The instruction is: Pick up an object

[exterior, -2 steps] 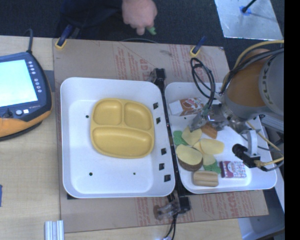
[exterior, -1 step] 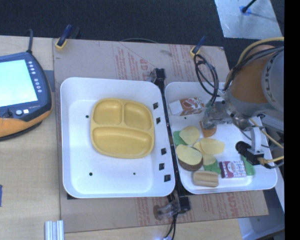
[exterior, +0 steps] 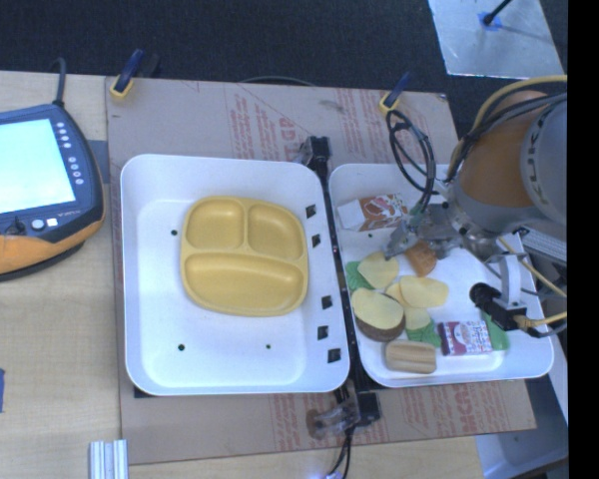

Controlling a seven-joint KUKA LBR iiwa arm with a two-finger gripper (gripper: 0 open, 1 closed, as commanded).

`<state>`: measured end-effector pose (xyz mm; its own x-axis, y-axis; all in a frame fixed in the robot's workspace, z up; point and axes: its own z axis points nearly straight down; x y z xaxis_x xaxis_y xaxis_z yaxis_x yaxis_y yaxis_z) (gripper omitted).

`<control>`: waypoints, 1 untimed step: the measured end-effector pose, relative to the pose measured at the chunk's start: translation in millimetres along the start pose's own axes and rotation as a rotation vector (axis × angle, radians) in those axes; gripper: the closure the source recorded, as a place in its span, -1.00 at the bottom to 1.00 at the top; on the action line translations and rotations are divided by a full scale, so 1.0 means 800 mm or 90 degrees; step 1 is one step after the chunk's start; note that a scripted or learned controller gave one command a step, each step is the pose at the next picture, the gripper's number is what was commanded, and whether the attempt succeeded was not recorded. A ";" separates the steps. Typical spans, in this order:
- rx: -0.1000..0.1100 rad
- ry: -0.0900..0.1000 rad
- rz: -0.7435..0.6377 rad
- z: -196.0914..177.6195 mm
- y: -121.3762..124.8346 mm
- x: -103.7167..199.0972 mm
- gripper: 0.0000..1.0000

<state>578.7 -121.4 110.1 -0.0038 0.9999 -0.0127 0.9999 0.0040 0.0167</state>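
Two white bins sit side by side on the bench [exterior: 40,337]. We note the left bin [exterior: 150,267] carries a yellow compartment tray [exterior: 245,254], lying flat near its middle. The right bin [exterior: 524,367] holds a cluster of toy food: pale yellow potato-like slices [exterior: 422,290], a halved potato piece [exterior: 377,312] with a brown edge, a tan bread-roll shape [exterior: 410,356] near the front rim, green leaf pieces [exterior: 354,274] under the slices, a small red-and-white packet [exterior: 464,337] toward the right, and a white-and-red sachet [exterior: 376,211] at the back.

The arm [exterior: 509,163] reaches in from the right, over the back of the right bin. We place the gripper [exterior: 419,236] low above the food, just beside a small orange-brown piece [exterior: 421,259]. Whether it touches that piece, and how far open it stands, we cannot tell; cables and wrist hardware clutter the spot.

A teach pendant [exterior: 30,188] rests at the left of the bench.
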 end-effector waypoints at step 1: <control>0.000 -0.001 0.000 -0.014 0.001 -0.002 1.00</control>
<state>578.9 -122.5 121.0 -0.0038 0.9999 -0.0138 0.9999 0.0041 0.0167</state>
